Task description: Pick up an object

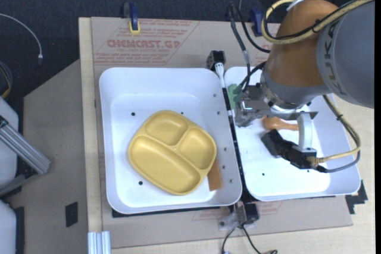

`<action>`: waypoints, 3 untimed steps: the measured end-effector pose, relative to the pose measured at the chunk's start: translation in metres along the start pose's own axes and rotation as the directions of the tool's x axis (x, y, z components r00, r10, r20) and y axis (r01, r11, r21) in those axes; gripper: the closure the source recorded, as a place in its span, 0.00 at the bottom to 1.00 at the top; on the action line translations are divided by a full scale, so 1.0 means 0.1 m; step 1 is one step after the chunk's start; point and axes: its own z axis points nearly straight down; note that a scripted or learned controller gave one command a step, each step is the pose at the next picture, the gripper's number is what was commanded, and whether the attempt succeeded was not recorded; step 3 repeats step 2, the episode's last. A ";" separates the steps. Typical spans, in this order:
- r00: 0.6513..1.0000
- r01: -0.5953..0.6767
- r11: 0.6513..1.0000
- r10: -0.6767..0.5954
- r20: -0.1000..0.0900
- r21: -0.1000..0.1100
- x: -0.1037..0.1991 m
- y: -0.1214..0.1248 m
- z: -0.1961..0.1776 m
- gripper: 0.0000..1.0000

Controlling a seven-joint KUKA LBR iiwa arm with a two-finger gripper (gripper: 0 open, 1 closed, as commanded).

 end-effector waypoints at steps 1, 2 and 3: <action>1.000 0.001 1.000 -0.001 0.000 0.000 0.48 -0.14 -0.08 1.00; 1.000 -0.004 1.000 0.004 0.001 0.000 0.45 -0.13 -0.08 0.00; 1.000 -0.004 1.000 0.004 0.001 0.000 0.45 -0.13 -0.08 0.00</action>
